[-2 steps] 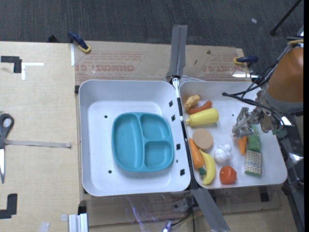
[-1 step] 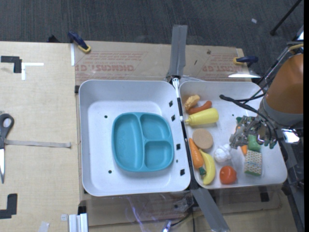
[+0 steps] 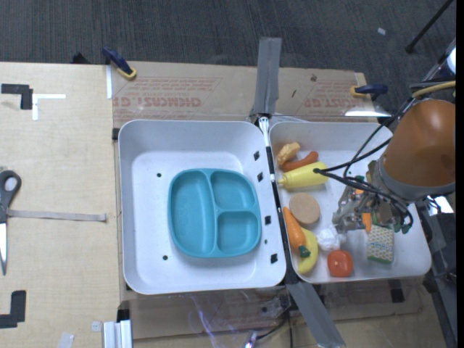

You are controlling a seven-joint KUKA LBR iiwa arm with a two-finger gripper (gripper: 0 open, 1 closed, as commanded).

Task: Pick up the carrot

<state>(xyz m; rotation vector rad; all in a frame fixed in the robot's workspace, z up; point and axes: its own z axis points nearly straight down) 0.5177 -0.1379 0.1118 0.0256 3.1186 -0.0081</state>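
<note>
The carrot [image 3: 293,228] lay in the right bin [image 3: 406,267], close against the wall that bin shares with the left bin [image 3: 130,216], its green tip pointing toward the near edge. A yellow banana [image 3: 309,256] touched the carrot's lower end, and a round tan disc [image 3: 305,209] sat just beside the carrot's upper end. Farther from the carrot toward the far wall lay a yellow bottle-shaped toy [image 3: 303,177], and beyond it a second orange piece [image 3: 300,161] and a small tan lump [image 3: 288,151]. A red tomato [image 3: 340,263] rested near the banana, on the side away from the carrot.

The tool [image 3: 351,216] hung over the right bin, well apart from the carrot, past the tan disc and near a small green-and-white box [image 3: 380,245]. Cables and the arm's orange band [image 3: 424,147] crowded around it, so whether its fingers were spread or pressed together could not be told; nothing could be seen between them.

In the left bin, across the shared wall from the carrot, sat a teal divided plate [image 3: 215,212]. Scissors [image 3: 6,201] lay on the desk [image 3: 58,165] far from the carrot, beyond the left bin.
</note>
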